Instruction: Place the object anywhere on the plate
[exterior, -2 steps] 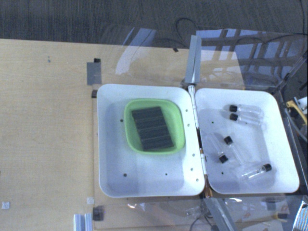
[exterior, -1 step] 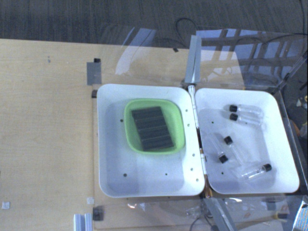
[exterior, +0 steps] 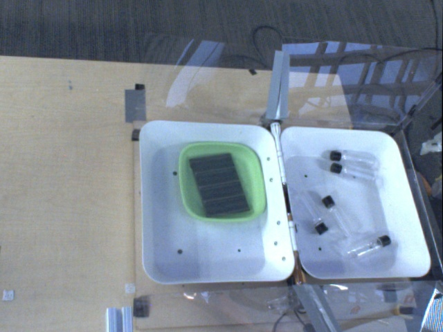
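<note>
A green square plate [exterior: 257, 185] sits in the upper half of the left bin [exterior: 159, 254]. A dark grey ridged rectangular object [exterior: 219, 184] lies flat on the plate, slightly tilted. The right bin [exterior: 408, 254] holds several clear plastic vials with black caps: two side by side near the top [exterior: 353, 162], two in the middle [exterior: 332, 213], and one at the lower right [exterior: 367, 246].
A grey metal bar [exterior: 278, 88] stands behind the seam between the bins. A small grey bracket [exterior: 136, 104] sits on the wooden bench to the upper left. Cables and a metal frame lie at the upper right.
</note>
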You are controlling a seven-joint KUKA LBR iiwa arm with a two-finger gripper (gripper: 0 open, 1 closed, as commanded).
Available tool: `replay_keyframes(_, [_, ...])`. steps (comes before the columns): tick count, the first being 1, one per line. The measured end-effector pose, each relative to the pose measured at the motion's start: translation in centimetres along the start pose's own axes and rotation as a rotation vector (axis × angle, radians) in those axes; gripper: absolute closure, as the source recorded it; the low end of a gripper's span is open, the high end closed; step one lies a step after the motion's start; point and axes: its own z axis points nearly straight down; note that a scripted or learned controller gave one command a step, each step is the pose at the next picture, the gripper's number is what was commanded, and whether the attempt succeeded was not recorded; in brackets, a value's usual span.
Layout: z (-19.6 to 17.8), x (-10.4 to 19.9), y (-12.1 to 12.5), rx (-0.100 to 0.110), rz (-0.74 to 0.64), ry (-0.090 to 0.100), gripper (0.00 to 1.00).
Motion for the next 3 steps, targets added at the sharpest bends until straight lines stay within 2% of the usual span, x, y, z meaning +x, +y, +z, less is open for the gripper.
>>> replay_keyframes(1, [2.6,0.0,0.0,0.001,-0.169,0.001,0.00])
replay_keyframes(2, [-0.2,0.2,-0.3,-0.002,-0.359,0.002,0.00])
replay_keyframes(3, [-1.6,0.6,-1.1,-0.003,-0.655,0.002,0.00])
